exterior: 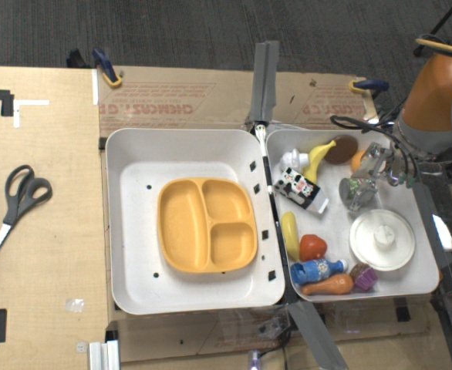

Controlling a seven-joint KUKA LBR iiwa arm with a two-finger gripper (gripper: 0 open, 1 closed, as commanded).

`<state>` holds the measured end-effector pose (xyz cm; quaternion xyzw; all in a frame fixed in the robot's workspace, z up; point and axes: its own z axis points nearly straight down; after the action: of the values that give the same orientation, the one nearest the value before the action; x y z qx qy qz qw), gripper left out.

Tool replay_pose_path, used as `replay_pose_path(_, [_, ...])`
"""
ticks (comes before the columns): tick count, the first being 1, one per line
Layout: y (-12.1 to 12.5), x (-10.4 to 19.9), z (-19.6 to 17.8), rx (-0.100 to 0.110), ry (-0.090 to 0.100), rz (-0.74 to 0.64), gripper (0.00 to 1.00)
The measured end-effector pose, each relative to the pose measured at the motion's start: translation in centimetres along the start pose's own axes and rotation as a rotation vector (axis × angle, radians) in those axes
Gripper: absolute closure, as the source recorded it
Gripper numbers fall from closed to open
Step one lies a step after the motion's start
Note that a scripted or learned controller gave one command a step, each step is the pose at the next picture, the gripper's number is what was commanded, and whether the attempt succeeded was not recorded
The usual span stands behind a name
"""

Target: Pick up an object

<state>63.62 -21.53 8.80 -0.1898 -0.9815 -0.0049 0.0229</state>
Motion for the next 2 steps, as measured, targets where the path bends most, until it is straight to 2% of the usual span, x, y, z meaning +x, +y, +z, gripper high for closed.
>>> replay_pose_path(1, [5.8,0.8,-0.4,0.0,-0.048,0.053,0.0])
replay_pose_path(2, [-1.7,3.7,-0.4,0.004,-0.051,-0.146,0.0])
